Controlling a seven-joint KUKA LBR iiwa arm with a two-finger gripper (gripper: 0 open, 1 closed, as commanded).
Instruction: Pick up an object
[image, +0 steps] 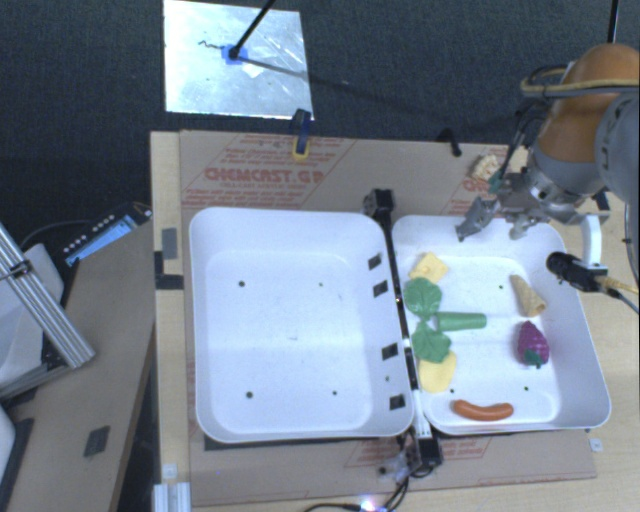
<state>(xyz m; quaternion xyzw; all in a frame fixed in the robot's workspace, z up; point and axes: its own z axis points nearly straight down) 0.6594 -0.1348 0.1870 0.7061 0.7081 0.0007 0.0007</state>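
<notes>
Above the right white bin's (585, 375) far edge hangs the grey two-finger gripper (495, 223), fingers spread, grasping nothing; below lies a purple, berry-shaped toy (533, 343).

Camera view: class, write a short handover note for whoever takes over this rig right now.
Gripper: open, holding nothing, above the right bin's far edge.
Things, all in the right bin: yellow piece, green leafy toy, second yellow piece, cone, purple fruit, sausage.
Done: nothing picked up.
Left: choose an object, lower the gripper, close on it, lift.
</notes>
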